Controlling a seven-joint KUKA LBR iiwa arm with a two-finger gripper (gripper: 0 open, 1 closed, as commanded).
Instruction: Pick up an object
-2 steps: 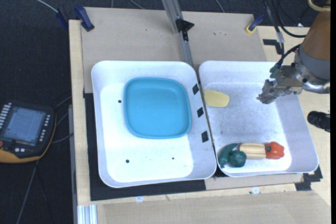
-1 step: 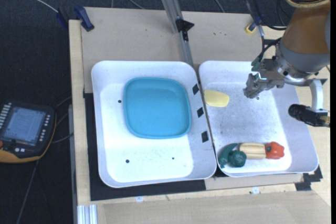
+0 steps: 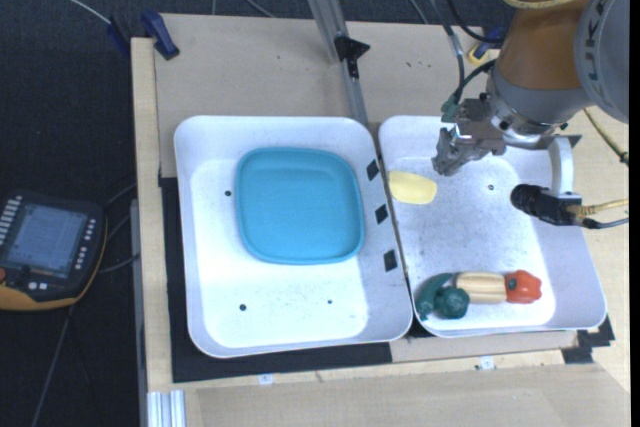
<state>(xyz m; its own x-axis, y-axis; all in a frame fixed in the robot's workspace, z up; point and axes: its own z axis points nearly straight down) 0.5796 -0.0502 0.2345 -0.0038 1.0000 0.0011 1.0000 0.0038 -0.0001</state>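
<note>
From where I'm standing the claw [image 3: 447, 159] hangs over the right bin [image 3: 570, 260], can't tell how it's set. A pale yellow piece [image 3: 412, 187] lies just beside it, toward the left bin [image 3: 205, 305] with the blue plate [image 3: 299, 205]. Green thing [image 3: 442, 299], tan block [image 3: 481, 287] and red thing [image 3: 523, 287] sit well below it.

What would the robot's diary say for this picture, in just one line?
tool: over right white bin, beside pale yellow lump | left white bin: blue square plate | right bin's near edge: green, tan, red toys
</note>
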